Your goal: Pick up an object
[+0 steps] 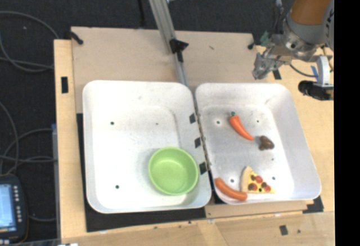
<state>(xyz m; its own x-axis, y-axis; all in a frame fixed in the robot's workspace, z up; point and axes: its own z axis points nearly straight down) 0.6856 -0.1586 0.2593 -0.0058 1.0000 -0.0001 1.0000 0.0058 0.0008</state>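
I'm up at the top right, my orange-banded wrist hanging over the bench just past the far rim of the right bin (292, 126), and my gripper (264, 67) points down at the bare board there, above the bin's back right corner rather than inside it. Whether my gripper is spread or pinched, I cannot tell from this slant; it reads as a grey blur, and nothing shows between its tips. Down in the right bin, here's what is on offer: a small orange carrot (241, 126) lies on a diagonal near the middle, green stub toward the back. Just beside its lower end, to the right, sits a little dark brown lump (265, 142), close to the carrot but seemingly not touching. Toward the front edge there's a pizza slice (256, 181) with red dots on top, and just left of it an orange sausage (229, 189) lies against the front left corner, its end right up against the slice. Over in the left bin (118, 110), a lime green bowl (173, 170) sits upright near the front right corner, close to the divide between the bins. A metal pole (160, 5) slants down from the top to the seam between the two.
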